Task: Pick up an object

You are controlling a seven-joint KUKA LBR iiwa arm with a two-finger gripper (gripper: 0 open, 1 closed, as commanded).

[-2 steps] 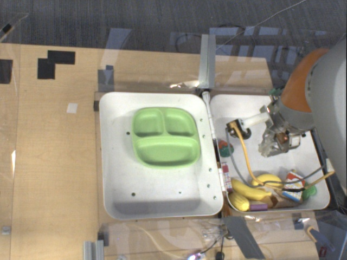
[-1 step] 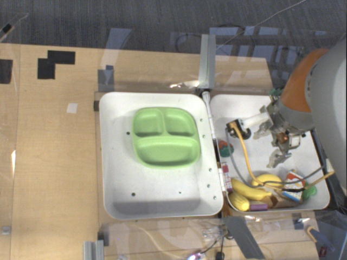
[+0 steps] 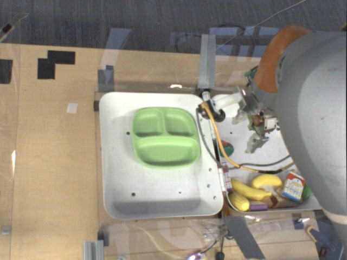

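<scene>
Right bin (image 3: 260,158): bananas (image 3: 255,186), small carton (image 3: 293,187), heaped at near edge. Left bin (image 3: 157,199): green divided tray (image 3: 164,136). Pincer (image 3: 256,144): above right bin, grasping nothing; open or closed, cannot tell. Advice: descend squarely over one banana, clear of cable (image 3: 217,140).

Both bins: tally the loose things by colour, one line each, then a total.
Green: 1, the divided tray in the left bin
Yellow: 2, both bananas in the right bin
Red and white: 1, the small carton
Total: 4
</scene>
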